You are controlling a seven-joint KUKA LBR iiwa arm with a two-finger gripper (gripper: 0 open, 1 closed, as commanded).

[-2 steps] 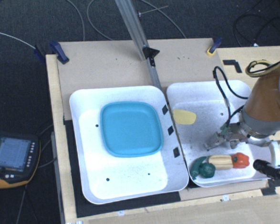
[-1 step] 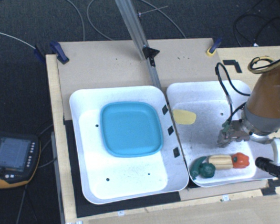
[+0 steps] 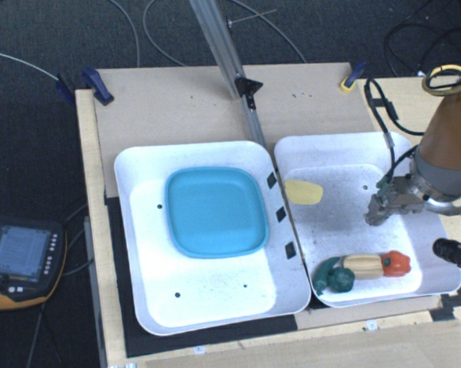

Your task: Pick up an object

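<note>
The right bin [image 3: 323, 153] holds a pale yellow flat piece [image 3: 303, 191] near its left wall. Along its front wall lie a dark green lump [image 3: 333, 278], a tan cylinder [image 3: 364, 267] and a red-orange piece [image 3: 396, 264] in a row. My gripper [image 3: 379, 210] hangs over the right part of this bin, above the bin floor, well right of the yellow piece and above the row of objects. Nothing shows between its fingers.
The left bin [image 3: 139, 225] carries a square blue plate [image 3: 217, 212]. A metal pole [image 3: 220, 38] slants down to the gap between the bins. Black cables [image 3: 383, 113] trail by the arm. A handheld pendant [image 3: 19, 257] lies off the bench at left.
</note>
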